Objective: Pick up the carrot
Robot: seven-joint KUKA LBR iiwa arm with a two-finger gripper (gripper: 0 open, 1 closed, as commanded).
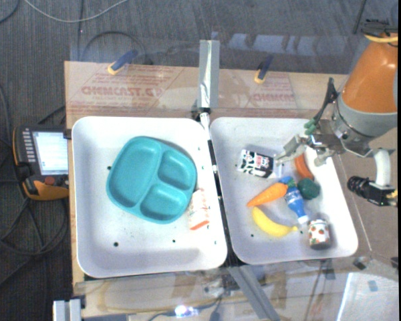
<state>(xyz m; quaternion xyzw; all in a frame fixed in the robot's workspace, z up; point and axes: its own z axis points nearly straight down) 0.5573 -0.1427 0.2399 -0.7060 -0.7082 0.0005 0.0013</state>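
Observation:
The carrot is orange with a green top and lies slanted in the middle of the right bin. It sits between a yellow banana and a blue bottle. My gripper hangs over the bin's far right part, above and to the right of the carrot and apart from it. Its fingers are spread open with nothing held between them. An orange round item lies just below the fingertips.
The right bin also holds a black-and-white carton, a dark green item and a small spotted can. In the left bin sit a teal divided plate and a small white-and-orange carton.

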